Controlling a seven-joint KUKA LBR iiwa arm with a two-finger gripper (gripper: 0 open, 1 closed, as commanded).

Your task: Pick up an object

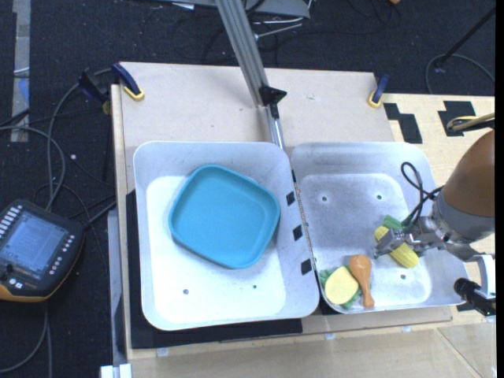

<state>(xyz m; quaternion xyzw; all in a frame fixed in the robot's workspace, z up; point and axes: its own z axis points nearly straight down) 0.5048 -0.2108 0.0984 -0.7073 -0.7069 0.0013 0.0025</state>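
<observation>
Yellow toy corn cob [404, 253] lies in right white bin [346, 164], touching gripper [391, 242] tips; grip state: cannot tell. Step in hand: reaching for grasp. Next, judged: confirm corn seated, then lift straight, clear of orange drumstick toy [362, 277]

Two white bins [213, 309] [346, 160] are sitting side by side on one bench [197, 105]. One blue plate [225, 215] is lying in the left bin; one corn cob [398, 246], one drumstick [362, 274] and one yellow-green piece [341, 286] are lying in the right.
</observation>
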